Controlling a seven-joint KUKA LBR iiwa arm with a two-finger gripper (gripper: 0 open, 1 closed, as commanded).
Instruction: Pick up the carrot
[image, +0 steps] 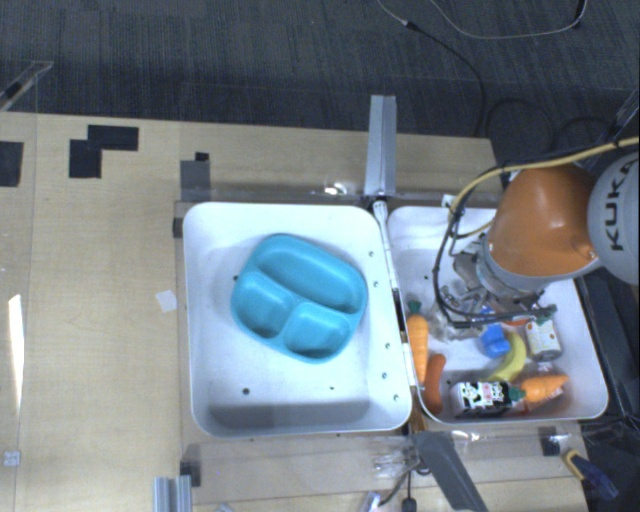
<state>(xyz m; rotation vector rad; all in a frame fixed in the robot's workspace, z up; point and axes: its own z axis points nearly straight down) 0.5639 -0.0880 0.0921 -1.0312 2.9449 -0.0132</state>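
tray (300, 295) in left bin (205, 330), carrot (418, 338) seemingly right

The place was a robotics lab or test cell, not a home. A pale wooden surface (90, 290) carried two shallow white bins (210, 400) held in metal brackets (382, 145), with black marker shapes (100, 148) stuck near its far left corner. A grey industrial arm with an orange band (545, 225) and loose cabling (470, 190) reached in from the right, and dark carpet (250, 60) lay beyond the far edge.

Hand (490, 312) perhaps hidden under wrist
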